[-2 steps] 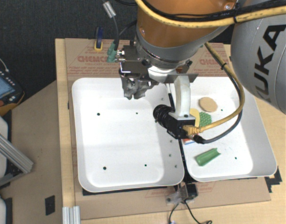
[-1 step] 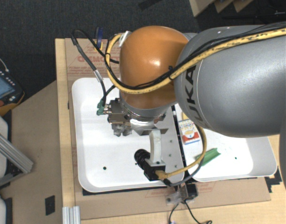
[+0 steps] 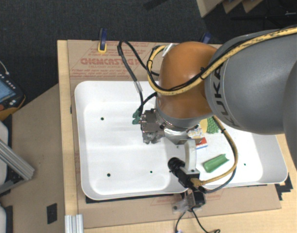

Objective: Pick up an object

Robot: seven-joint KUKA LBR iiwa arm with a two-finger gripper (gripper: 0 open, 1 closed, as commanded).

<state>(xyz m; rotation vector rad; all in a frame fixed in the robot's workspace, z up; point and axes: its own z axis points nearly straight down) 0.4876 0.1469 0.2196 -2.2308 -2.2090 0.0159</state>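
The arm's orange band and wrist hang over the middle of the bench, hiding the divide between the two white bins. My gripper [image 3: 149, 130] points down at the right edge of the left bin [image 3: 97, 106]; its fingertips are hidden under the wrist hardware. A green block [image 3: 215, 162] lies in the right bin [image 3: 265, 164], below and right of the wrist. A small red and white object [image 3: 201, 142] and a green dotted item [image 3: 212, 125] peek out beside the arm.
The bins rest on a brown cardboard sheet [image 3: 68, 130] with red lettering at the back. Black and yellow cables [image 3: 134, 76] loop around the wrist and down to the bench's front edge. A yellow clip [image 3: 103, 45] sits at the back left.
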